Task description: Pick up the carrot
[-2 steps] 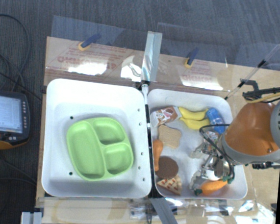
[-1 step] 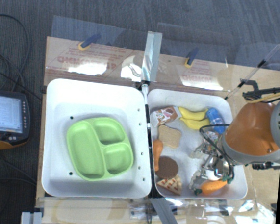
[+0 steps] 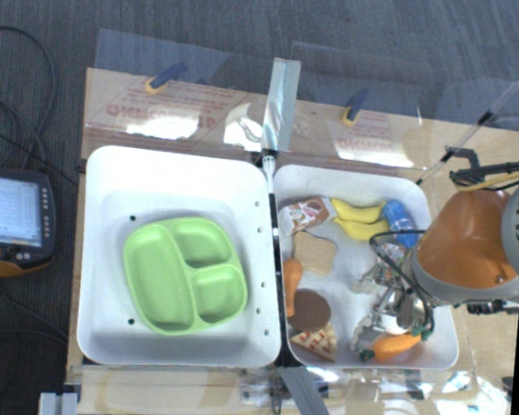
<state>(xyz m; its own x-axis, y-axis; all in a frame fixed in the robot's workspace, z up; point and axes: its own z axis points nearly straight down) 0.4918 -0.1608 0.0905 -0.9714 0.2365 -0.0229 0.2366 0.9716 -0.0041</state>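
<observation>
The carrot [image 3: 395, 346] is lying in the near right corner of the right bin [image 3: 358, 183], close to that bin's near wall, with its long axis running roughly left to right and tilting slightly, the right end a touch farther away. Which end is tapering is hard to make out, since the arm is covering part of it.

It is looking like a toy carrot: probably light, stiff and smooth-skinned, so likely to be slipping out of a weak pinch or rolling about its length. The best hold would probably be across the middle of the body, with the fingers closing square to the long axis.

The pincer [image 3: 386, 316] is hanging right over the carrot's left half, touching or nearly touching it. Whether its fingers are apart or together I cannot tell, as wires and the wrist are cluttering them, and nothing is showing the carrot being gripped.

A pizza slice [image 3: 316, 342] is sitting just left of the carrot, apart from it.
</observation>
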